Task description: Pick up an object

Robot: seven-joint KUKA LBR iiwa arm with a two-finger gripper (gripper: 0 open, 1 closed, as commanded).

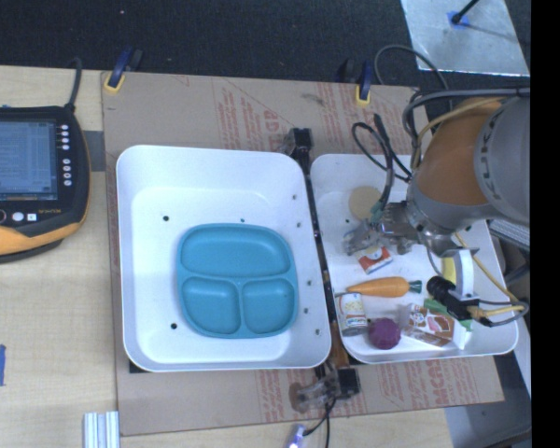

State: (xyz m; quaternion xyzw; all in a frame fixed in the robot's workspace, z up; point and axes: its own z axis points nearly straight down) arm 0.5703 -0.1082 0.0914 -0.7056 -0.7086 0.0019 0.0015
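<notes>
The end effector (371, 234) hovers low in the right bin (504, 343), over a small red-and-white packet (375, 259); whether it is spread or pinching, I cannot tell. Best descend straight, centred on the packet, clear of the carrot (385, 287) just beside it.

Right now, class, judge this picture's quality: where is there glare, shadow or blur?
Camera view: the left bin is bright and nearly washed out, its floor losing detail around the blue tray; the arm shades the upper part of the right bin; the small things by the end effector look soft and hard to tell apart.
</notes>
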